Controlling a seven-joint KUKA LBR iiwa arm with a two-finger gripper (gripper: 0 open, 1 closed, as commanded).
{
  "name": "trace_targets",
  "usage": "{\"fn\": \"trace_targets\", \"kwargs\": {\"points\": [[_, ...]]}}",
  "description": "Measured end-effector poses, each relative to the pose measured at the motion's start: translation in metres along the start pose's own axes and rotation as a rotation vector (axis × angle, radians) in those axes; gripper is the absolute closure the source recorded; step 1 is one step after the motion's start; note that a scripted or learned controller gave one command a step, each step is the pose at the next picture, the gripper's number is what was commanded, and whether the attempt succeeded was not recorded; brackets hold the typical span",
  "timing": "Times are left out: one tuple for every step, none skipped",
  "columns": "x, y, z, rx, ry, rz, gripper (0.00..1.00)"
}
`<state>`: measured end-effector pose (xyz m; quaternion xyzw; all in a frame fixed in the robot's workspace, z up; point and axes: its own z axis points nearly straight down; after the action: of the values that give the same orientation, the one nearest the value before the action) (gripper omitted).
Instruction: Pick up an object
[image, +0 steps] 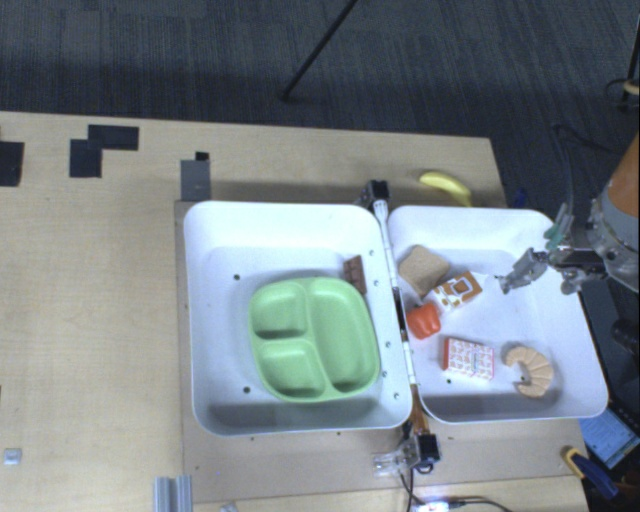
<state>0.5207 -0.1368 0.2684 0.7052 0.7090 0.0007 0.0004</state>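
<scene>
Claw (545, 270) spread, pinching nothing, over right bin (500, 225); croissant (530, 368) below, gingerbread house (458, 291) to left.

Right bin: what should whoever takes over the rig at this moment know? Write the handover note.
Pincer: over the right bin, near its right wall, nothing seen between its fingers; open or shut unclear.
Right bin holds bread, a small box, a red pepper, a red-and-white packet and a croissant.
Left bin holds a green tray.
A banana lies on the bench behind the bins.
Done: no pick shown.
Left: grasp and lift one object.
</scene>
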Motion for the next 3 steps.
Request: {"fn": "trace_targets", "kwargs": {"points": [[-0.028, -0.034, 0.077, 0.001, 0.0, 0.003, 0.0], [-0.014, 0.001, 0.182, -0.007, -0.002, 0.002, 0.0], [-0.014, 0.002, 0.171, -0.012, -0.003, 0.001, 1.0]]}}
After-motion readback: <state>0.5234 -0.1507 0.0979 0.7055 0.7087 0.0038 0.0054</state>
